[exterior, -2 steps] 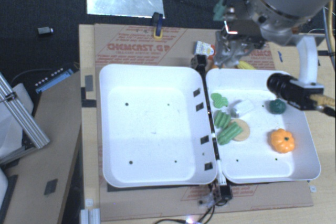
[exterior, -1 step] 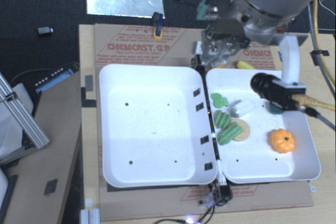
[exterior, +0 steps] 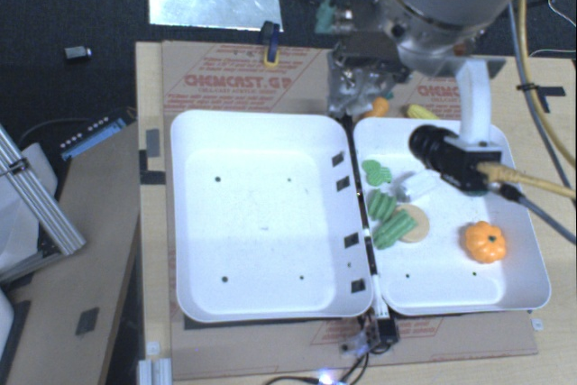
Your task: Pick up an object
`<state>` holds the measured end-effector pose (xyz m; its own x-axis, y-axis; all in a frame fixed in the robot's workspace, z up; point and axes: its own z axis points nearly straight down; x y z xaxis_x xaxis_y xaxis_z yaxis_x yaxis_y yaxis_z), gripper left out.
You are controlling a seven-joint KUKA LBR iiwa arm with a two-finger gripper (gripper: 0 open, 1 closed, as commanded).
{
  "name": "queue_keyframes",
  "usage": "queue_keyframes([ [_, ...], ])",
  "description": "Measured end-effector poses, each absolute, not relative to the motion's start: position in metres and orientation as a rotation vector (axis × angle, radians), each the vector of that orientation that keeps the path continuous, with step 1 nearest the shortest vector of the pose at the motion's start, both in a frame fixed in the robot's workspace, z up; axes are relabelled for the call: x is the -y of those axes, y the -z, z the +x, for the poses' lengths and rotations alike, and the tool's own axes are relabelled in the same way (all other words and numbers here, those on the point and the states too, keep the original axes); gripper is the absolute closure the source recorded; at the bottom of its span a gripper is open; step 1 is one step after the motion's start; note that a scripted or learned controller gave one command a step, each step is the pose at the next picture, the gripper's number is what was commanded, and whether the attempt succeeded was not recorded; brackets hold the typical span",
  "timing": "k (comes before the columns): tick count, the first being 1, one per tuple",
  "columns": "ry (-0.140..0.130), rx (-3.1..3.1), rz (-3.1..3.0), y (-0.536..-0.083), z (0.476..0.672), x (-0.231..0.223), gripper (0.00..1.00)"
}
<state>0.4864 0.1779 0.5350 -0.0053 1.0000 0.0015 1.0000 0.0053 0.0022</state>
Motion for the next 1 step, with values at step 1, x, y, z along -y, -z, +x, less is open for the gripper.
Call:
queue_keyframes([
  [1,0.0,-2.229,2.215,-0.5128,0.4862,-0.209,1.0],
])
